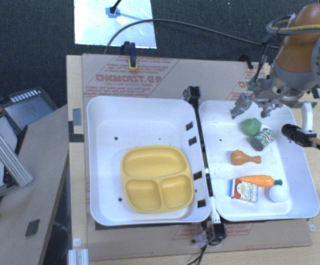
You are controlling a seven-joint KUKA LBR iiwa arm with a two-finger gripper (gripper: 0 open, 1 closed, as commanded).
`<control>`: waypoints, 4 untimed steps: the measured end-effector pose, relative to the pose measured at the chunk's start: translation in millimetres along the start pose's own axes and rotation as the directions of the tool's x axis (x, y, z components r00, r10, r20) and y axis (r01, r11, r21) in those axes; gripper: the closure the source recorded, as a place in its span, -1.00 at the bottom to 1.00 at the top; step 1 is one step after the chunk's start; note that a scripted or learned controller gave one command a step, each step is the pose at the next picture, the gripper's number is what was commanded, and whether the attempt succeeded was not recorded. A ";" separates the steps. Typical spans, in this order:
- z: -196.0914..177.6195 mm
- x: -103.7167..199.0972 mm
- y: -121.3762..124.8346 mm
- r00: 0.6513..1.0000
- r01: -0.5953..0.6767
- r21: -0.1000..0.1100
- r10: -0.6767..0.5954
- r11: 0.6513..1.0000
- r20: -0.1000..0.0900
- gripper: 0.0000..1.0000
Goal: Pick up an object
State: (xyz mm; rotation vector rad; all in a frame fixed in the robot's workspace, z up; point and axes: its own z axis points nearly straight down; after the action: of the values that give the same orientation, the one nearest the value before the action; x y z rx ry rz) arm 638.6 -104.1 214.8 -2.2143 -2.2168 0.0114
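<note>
Hovering: hand (254, 108) above the right bin (218, 206).
You see its fingers spread, pinching nothing, near the green ball (251, 126).

Single fixed camera above bench (149, 70), slanted down, both bins (143, 115) framed.

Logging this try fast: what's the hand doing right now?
Hand: open, holding nothing, poised above the green ball in the right bin.

I see open floor in the right bin's (222, 148) left part; the green ball (251, 126), can (264, 137) and drumstick (244, 158) crowd its right (carrot (257, 180) lower).
</note>
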 end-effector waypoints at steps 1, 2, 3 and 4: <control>-7.4 0.1 2.5 1.000 0.002 -0.012 -0.002 1.000 0.001 -1.00; 54.9 3.6 4.5 1.000 0.002 -0.008 -0.002 1.000 0.000 -1.00; 109.0 1.4 14.1 1.000 0.003 -0.008 -0.003 1.000 0.001 -1.00; 130.7 2.0 14.9 1.000 0.003 -0.011 -0.003 1.000 0.001 -1.00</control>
State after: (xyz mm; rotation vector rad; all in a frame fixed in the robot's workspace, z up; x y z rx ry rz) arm 652.1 -102.0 84.0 -2.2168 -2.2264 0.0002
